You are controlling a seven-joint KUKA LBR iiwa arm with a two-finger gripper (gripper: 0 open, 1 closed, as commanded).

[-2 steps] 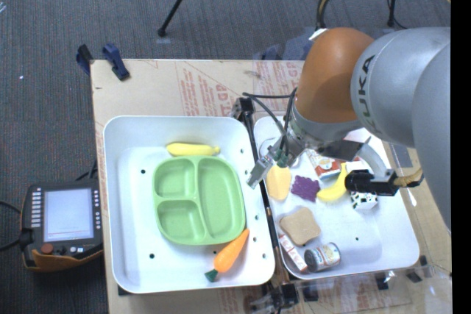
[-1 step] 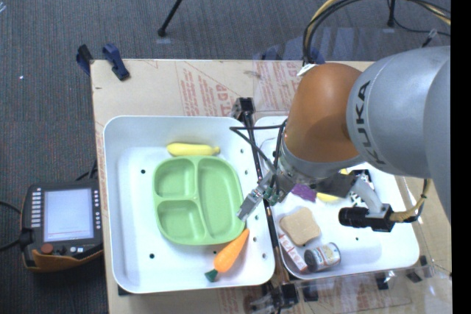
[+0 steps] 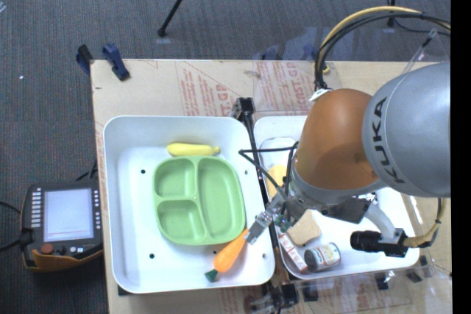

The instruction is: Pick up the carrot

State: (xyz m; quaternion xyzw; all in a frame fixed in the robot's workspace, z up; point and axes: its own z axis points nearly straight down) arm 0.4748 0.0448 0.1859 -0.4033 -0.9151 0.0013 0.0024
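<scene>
The orange carrot [image 3: 230,254] with a small green stem end lies slanted in the near right corner of the left bin [image 3: 118,158], its thick end pointing up and right. My gripper [image 3: 255,230] hangs low over the divide between the two bins, right at the carrot's upper end. From this angle I cannot make out whether it touches the carrot. The grey arm with its orange band [image 3: 335,147] covers much of the right bin [image 3: 346,277].
A green divided plate [image 3: 199,198] lies in the middle of the left bin, just left of the carrot, and a yellow banana [image 3: 193,150] lies behind it. Under the arm, the right bin holds a tan block [image 3: 305,230] and a small jar [image 3: 324,257].
</scene>
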